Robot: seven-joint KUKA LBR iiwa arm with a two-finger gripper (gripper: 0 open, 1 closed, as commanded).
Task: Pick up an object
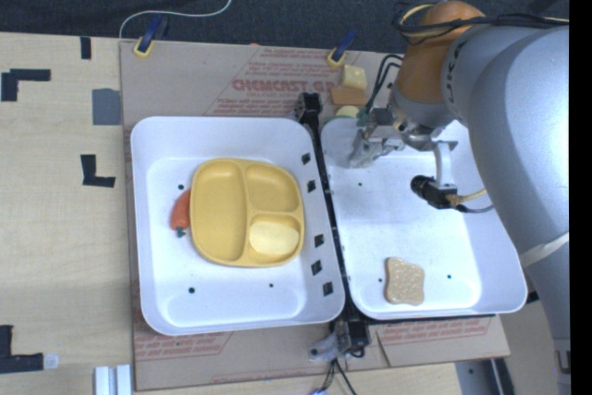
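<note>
Nearest you, the big grey arm [518, 134] fills the right side, reaching in over the right bin [499, 287] with its orange band above the wrist. Its hand [368, 146] sits low at that bin's far left corner, close to the divider between the bins, and nothing shows between its tips. You cannot tell from this slant how the hand is set, so treat that as unknown.

Look for candidates to pick. A piece of toast [404, 280] lies flat on the floor of the right bin near its front edge, well apart from the hand and toward you from it. That is likely the easiest target, since it shares the hand's bin and has clear floor around it.

Across the divider, the left bin [148, 199] holds a yellow divided plate [231, 199] with a pale bun [274, 238] in one compartment, and an orange piece [179, 211] tucked against the plate's left edge. Behind the bins, small yellow blocks [351, 83] rest on the worktop [55, 199], just beyond the hand.
</note>
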